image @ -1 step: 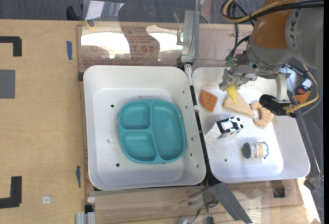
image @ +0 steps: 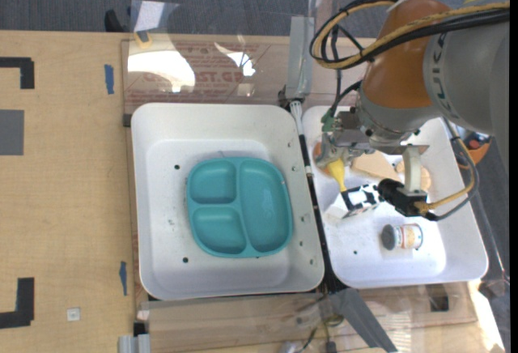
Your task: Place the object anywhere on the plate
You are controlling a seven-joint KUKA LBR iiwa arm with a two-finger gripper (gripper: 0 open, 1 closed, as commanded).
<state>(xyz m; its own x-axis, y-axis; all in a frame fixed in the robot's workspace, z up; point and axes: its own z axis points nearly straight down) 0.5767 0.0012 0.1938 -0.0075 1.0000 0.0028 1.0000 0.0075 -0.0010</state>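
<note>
Claw (image: 337,150) by left wall of right bin (image: 453,262), grip unclear, teal plate (image: 239,207) centred in left bin (image: 162,149)

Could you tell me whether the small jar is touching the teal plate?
Apart. The camera view shows the small jar in the right bin, the teal plate in the left bin.

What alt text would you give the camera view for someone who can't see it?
A grey and orange robot arm hangs over the right white bin, which holds a small jar and other small items. In the left bin sits a teal three-part plate with nothing on it.
</note>
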